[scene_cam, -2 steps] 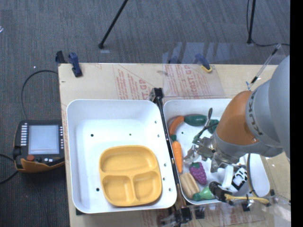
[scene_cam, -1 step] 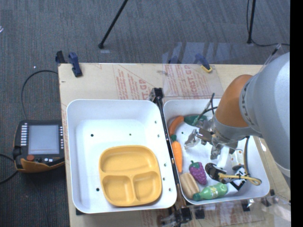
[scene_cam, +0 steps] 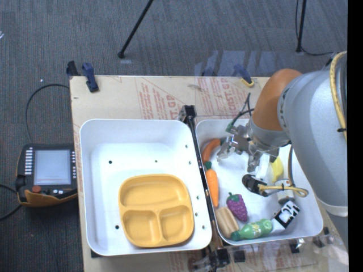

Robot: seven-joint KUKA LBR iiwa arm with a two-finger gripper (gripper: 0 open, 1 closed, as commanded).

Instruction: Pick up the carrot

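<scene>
Orange carrot (scene_cam: 212,187) lies near (lower left of) the gripper (scene_cam: 243,147)

A yellow divided plate (scene_cam: 156,209) sits in the left bin (scene_cam: 96,152) (grapes (scene_cam: 237,205) opposite).

In the right shallow white bin (scene_cam: 315,222), your orange toy carrot (scene_cam: 212,187) lies by the left wall, the purple plastic grapes (scene_cam: 237,205) to its right; the yellow compartment tray (scene_cam: 156,209) sits in the left shallow white bin (scene_cam: 96,152).
</scene>
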